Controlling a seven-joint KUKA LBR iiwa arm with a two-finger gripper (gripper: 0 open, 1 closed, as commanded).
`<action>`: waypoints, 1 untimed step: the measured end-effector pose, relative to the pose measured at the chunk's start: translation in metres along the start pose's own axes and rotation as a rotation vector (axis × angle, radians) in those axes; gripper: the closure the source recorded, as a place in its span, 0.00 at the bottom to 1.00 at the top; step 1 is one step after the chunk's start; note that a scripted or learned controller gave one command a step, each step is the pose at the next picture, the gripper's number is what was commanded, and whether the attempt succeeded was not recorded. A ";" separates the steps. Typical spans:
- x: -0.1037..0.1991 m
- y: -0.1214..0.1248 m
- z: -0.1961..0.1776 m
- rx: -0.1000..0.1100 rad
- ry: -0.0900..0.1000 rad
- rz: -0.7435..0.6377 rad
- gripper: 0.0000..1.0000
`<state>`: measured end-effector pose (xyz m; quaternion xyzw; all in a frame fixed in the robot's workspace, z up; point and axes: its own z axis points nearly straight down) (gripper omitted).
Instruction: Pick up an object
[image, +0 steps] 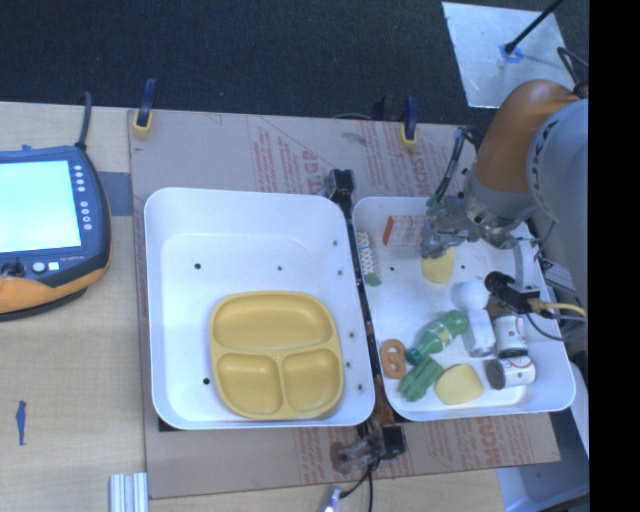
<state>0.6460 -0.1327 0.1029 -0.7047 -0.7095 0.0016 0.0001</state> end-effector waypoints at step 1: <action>-0.051 0.001 -0.080 -0.002 0.001 0.005 1.00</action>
